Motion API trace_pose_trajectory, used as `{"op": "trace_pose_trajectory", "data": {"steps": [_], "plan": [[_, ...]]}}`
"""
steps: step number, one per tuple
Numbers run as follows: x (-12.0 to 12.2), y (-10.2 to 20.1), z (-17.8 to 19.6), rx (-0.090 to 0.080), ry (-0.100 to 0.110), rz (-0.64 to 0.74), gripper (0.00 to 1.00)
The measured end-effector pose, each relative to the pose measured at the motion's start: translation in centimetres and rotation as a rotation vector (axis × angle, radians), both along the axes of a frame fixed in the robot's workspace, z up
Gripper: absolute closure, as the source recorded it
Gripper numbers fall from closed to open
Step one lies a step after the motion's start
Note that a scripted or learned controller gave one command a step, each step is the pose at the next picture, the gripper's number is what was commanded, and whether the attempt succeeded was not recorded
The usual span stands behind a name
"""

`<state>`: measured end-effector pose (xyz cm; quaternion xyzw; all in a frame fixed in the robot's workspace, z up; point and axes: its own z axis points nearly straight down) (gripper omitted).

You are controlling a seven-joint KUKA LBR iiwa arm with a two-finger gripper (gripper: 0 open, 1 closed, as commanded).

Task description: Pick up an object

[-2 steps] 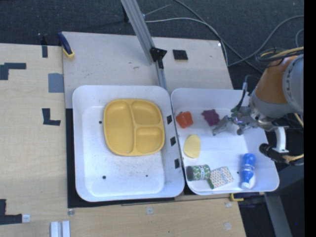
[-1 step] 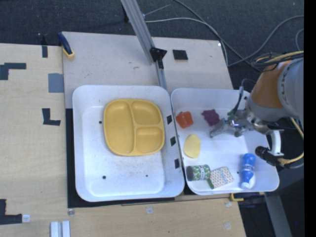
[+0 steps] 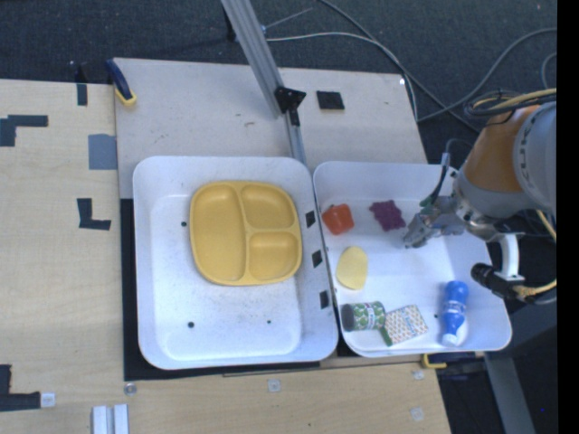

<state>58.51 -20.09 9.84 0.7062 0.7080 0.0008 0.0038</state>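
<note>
a pale bench (image 3: 208,107) with two white bins side by side on it, cables trailing on the dark floor behind.

the right bin (image 3: 470,283) is the landmark: the gripper (image 3: 418,233) hovers over its upper middle, whether clenched or released i cannot tell. just beside it, toward the bin's far wall, lies a small crumpled purple object (image 3: 387,213). an orange block (image 3: 337,218) sits by the bin's left wall, a pale yellow lump (image 3: 352,267) at centre-left, a green can (image 3: 363,316) and a patterned packet (image 3: 404,323) along the near wall, a blue-and-white bottle (image 3: 453,312) in the near right corner. the neighbouring left bin (image 3: 163,269) carries a yellow divided tray (image 3: 244,232).
</note>
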Motion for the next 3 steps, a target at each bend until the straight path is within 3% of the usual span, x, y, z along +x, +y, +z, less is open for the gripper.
{"op": "trace_pose_trajectory", "data": {"steps": [2, 3], "plan": [[-0.2, -0.2, 10.2, 0.003, 0.003, -0.001, 1.0], [-0.1, -0.1, 12.5, 0.004, 0.005, -0.001, 1.0]]}}
